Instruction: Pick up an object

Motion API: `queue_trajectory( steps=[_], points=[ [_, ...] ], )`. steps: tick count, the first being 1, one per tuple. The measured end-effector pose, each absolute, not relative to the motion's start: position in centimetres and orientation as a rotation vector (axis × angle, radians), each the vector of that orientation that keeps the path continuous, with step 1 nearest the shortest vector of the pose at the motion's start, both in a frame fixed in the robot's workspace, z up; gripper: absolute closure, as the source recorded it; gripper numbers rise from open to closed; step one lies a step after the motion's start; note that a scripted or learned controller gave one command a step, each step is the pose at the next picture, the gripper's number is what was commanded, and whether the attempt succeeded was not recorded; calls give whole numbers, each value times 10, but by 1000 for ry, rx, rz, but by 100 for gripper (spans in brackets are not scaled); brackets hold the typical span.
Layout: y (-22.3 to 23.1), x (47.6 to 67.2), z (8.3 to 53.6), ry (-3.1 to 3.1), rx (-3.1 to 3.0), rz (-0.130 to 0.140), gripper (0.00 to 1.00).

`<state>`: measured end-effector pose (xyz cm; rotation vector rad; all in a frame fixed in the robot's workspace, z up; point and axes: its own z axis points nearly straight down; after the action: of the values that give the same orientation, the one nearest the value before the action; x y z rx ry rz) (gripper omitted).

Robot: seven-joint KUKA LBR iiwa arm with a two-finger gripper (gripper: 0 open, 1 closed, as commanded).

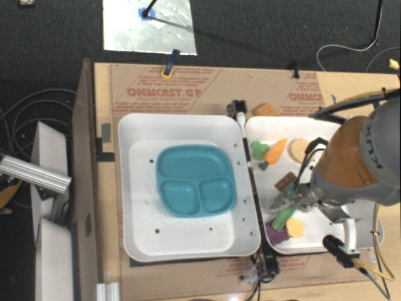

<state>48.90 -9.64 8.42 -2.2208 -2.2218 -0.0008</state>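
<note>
- Grey arm [369,162] with its orange band sits closest to the lens, coming in from 3 o'clock and covering much of the right bin [326,128].
- Hand [292,197] hangs low over the right bin's middle, just off the arm's 9 o'clock side. Dark linkages blur into the clutter; cannot tell whether it is spread or pressed together, and nothing is visibly pinched.
- Likely target, as a judgement: the green piece [283,216], just at 7 o'clock from the hand, apparently touching or nearly so. Its long axis runs diagonally, roughly 1 to 7 o'clock.
- Packed around it: yellow piece [295,229] at its 4 o'clock, purple piece [276,232] at its 7 o'clock, both touching or just beside it. Tight cluster; a close on the green piece risks dragging the neighbours.
- Brown block [286,181] lies just at 11 o'clock of the hand, near the fingers' path.
- Further off at 12 o'clock: orange carrot-like piece [274,153] with a green piece beside it [257,148], and a pale round item [299,148]. Well apart from the hand.
- Divider between the bins is near the cluster at 9 o'clock; little room on that side.
- Left bin [139,168] holds a teal divided tray [195,179], away from the action.
- Bench [188,86] carries both bins; a tan block [265,110] sits outside the right bin at its far rim.
- Stage, judged: descent/grasp attempt, no lift yet.
</note>
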Motion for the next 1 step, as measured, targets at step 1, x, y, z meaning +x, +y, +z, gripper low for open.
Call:
queue_trajectory(
  steps=[1],
  points=[
    [-96, 492, 96, -2226, -2221, -6, 100]
  ],
)
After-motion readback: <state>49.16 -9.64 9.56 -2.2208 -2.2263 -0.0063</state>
